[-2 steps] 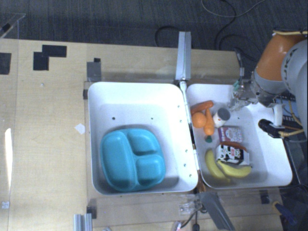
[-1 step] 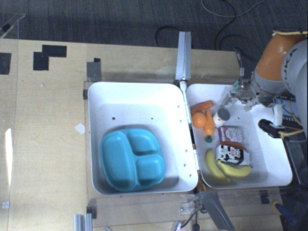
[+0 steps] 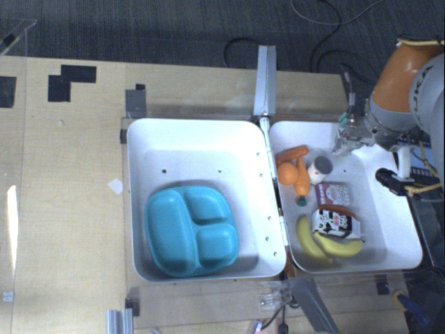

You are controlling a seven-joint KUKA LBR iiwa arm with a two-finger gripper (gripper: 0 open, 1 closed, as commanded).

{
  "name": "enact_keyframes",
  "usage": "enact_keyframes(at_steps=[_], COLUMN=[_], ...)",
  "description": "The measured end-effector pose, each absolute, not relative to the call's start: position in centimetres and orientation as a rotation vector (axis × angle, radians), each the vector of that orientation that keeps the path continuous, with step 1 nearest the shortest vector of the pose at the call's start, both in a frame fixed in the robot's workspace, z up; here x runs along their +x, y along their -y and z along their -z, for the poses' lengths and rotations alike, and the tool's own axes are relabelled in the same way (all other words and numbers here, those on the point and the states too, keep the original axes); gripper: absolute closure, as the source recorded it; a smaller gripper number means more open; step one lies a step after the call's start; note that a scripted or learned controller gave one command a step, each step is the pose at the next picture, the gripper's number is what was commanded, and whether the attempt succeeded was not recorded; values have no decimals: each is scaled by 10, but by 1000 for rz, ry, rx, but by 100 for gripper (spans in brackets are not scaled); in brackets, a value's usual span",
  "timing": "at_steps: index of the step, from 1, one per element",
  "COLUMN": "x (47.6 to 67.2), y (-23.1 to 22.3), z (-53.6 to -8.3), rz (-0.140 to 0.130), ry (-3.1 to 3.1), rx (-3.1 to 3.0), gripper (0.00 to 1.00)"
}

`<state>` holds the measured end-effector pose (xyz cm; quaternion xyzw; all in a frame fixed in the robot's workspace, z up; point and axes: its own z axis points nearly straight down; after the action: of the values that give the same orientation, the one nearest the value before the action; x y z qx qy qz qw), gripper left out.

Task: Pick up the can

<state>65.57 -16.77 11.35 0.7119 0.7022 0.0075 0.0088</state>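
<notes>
The bench (image 3: 62, 207) is pale wood and carries two shallow white bins side by side. The left bin (image 3: 195, 145) holds a teal divided tray (image 3: 191, 229) lying flat toward its 7 o'clock corner. The right bin (image 3: 389, 214) holds the smaller goods, all grouped along its left half.

The arm (image 3: 410, 89), grey with an orange band, enters from 3 o'clock and stands over the right bin's 1 o'clock corner. The gripper (image 3: 345, 142) hangs at its lower end, just above the bin's rear rim; how far apart its fingers stand cannot be told, and nothing is seen between them.

In the right bin, a banana (image 3: 327, 242) lies at 7 o'clock, curved along the front wall. A printed carton (image 3: 332, 211) lies partly across it. An orange fruit (image 3: 297, 176) sits at 10 o'clock against the dividing wall, with a carrot-like piece (image 3: 292, 154) just behind it.

The can (image 3: 322, 166), small, seen end-on, rests just beside the orange fruit at its 2 o'clock, near the gripper but apart from it.
</notes>
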Motion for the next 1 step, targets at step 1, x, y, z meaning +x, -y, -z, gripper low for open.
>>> enact_keyframes(at_steps=[1], x=[671], y=[136], z=[-179], rz=[-7], ry=[-2368], rx=[2054], gripper=[100])
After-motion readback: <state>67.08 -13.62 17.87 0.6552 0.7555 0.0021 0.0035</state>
